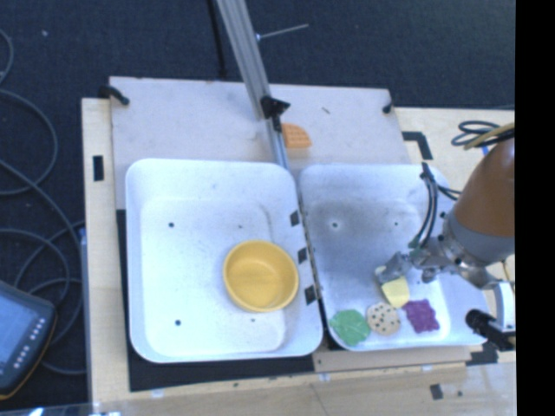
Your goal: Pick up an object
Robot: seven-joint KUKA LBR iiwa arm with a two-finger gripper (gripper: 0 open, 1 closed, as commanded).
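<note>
Right bin: yellow block seemingly touching tool.

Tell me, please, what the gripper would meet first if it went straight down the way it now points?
Most likely the yellow block, which lies just below the gripper in the right bin. From this slanted view the height between them is unclear.

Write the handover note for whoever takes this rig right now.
Gripper: low in the right bin, right above the yellow block; whether it grips is unclear.
Right bin, near edge: green piece, cookie, purple piece, yellow block just behind them.
Left bin: yellow bowl.
Orange item lies behind the bins.
Done: arm brought down to the block.
Left: nothing visibly lifted; grasp and raise an object.
</note>
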